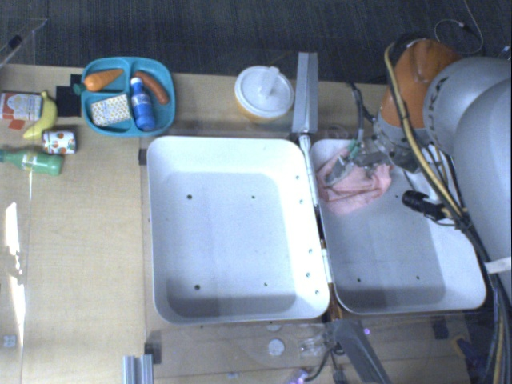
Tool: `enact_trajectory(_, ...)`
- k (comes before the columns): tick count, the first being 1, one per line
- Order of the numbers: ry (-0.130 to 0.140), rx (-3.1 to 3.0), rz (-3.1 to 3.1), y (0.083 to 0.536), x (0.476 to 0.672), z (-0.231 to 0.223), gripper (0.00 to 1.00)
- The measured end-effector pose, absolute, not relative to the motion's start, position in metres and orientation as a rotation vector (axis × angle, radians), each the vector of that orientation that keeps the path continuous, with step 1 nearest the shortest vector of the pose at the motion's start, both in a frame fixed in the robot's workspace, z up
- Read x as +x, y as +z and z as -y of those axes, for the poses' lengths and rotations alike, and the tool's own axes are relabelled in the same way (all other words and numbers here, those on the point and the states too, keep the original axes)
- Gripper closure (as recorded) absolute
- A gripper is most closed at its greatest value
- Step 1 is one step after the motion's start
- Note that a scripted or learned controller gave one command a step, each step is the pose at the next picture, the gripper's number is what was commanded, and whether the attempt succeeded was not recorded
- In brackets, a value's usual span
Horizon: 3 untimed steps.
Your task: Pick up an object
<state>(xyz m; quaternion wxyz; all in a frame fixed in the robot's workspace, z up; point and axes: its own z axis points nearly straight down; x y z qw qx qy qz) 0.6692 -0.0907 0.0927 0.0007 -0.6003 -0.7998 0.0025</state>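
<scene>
Two shallow white bins sat side by side on the bench: left bin (232,230), right bin (400,254). One pink cloth (356,186) lay crumpled in the far left corner of the right bin, touching the wall next to the divider, with long axis running roughly left to right and the bunched end toward the divider. One gripper (342,165) hovered at the cloth's upper edge, with fingers slightly apart and nothing visibly clamped between them; contact with the fabric hard to make out. Beyond the bins: one blue divided tray (164,82) holding four toy foods, one white lidded cup (264,93), one banana (42,117), one small can (59,142), one green bottle (34,162). Arm cut off at right, wrist half hidden by cables.
</scene>
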Motion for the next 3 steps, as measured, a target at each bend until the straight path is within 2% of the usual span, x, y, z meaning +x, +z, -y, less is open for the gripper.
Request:
enact_trajectory(1, -0.014, -2.002, 2.441, 0.093, 0.649, 0.148, 0.00)
enact_trajectory(2, -0.014, -1.653, 2.695, 0.094, 0.643, 0.108, 0.00)
enact_trajectory(3, 0.017, -1.612, 2.683, 0.093, 0.667, 0.104, 0.00)
